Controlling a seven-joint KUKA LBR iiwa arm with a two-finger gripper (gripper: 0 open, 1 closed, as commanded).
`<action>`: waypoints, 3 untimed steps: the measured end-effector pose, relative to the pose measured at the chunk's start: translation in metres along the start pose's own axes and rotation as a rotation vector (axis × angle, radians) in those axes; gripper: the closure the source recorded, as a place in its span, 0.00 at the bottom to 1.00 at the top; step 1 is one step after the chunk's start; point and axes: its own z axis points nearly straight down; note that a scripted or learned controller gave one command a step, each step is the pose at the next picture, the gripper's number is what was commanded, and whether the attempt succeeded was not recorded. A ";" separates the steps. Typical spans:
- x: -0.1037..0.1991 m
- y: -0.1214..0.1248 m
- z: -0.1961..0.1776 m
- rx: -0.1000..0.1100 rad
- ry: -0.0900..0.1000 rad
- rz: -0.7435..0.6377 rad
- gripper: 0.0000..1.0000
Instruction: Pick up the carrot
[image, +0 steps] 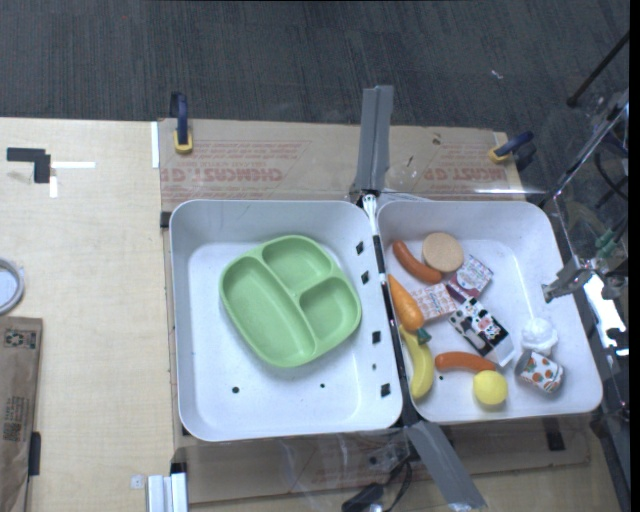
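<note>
Here the carrot (405, 304) hugs the right bin's (520, 212) left wall; pincer state perhaps unreadable.

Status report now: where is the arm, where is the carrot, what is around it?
Arm at right bin's right edge. Carrot by left wall, untouched. Banana touching its lower end; sausage above.

Fixed overhead camera, slanted down, both bins (190, 330)
</note>
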 end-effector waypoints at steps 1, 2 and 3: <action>0.041 0.006 0.158 -0.002 0.000 0.082 0.00; 0.103 -0.015 0.174 -0.012 -0.005 -0.038 0.00; 0.109 -0.015 0.175 -0.010 -0.002 0.194 0.00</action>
